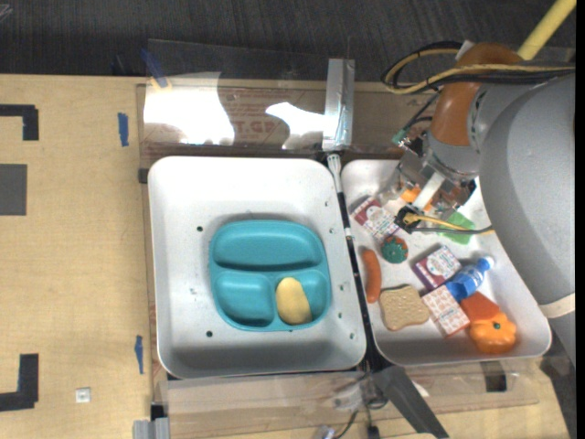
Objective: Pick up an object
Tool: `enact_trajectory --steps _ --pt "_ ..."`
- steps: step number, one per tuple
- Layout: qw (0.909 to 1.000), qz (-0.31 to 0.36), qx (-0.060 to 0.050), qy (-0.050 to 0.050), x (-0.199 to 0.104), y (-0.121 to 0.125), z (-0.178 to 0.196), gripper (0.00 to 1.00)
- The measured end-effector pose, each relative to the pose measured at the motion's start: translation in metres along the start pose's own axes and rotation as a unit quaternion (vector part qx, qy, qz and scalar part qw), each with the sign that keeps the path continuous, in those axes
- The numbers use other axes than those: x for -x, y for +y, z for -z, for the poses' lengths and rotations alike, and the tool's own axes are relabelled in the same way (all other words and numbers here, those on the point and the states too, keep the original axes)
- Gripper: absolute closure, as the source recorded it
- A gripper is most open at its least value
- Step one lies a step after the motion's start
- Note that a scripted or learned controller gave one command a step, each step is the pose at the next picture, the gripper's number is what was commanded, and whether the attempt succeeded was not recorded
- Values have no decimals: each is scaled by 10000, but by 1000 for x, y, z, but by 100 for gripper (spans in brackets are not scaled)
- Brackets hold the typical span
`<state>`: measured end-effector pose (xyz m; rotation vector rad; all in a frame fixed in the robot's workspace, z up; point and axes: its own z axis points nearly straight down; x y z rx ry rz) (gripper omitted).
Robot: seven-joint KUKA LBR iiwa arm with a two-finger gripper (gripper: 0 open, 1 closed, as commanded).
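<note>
The right shallow white bin (pixel 535 337) holds a clutter: one orange plastic pumpkin (pixel 494 333) at its near right corner, with one slice of toy brown bread (pixel 403 307), one red sausage (pixel 371 274), one blue bottle (pixel 470 278), one round green piece (pixel 394 251) and three small printed packets beyond it. The grey arm's gripper (pixel 422 195) hangs over the far end of that bin among more small items; I cannot tell how its tips stand. Left of that bin, the second white bin (pixel 174 273) carries one teal divided tray (pixel 267 273) with one yellow potato-shaped toy (pixel 293 300).

Arm (pixel 535 163) cut off at right edge, hides right bin (pixel 530 350) far corner; gripper (pixel 422 193) fingertips indistinct among clutter.
</note>
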<state>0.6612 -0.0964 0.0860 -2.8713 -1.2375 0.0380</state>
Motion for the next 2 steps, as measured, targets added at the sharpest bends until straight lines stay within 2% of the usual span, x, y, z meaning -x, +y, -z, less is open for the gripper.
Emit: enact_trajectory --steps 1,2 --pt "9999 12 105 66 -5 2 13 100" --pt "9996 248 144 85 46 27 52 100"
